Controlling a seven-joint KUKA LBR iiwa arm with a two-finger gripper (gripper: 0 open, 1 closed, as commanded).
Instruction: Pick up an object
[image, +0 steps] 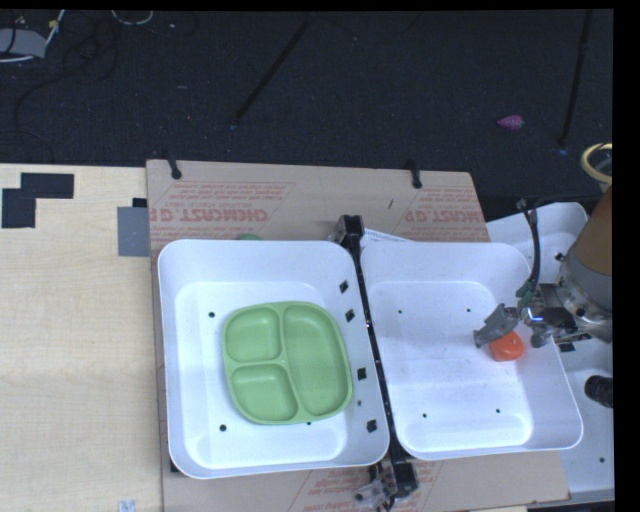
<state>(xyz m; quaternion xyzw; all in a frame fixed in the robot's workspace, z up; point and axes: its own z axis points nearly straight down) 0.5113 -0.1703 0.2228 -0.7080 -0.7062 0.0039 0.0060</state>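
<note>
Pincer near right bin's edge

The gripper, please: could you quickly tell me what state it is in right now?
Gripper: low over the right bin, at a small orange object; a grasp cannot be told.

Green 3-compartment plate lies flat in left bin.

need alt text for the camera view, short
Seen from above, a grey robot arm's gripper sits at the right side of the right white bin, right by a small orange object; whether it grips the object is unclear. The left white bin holds a green three-compartment plate.
</note>
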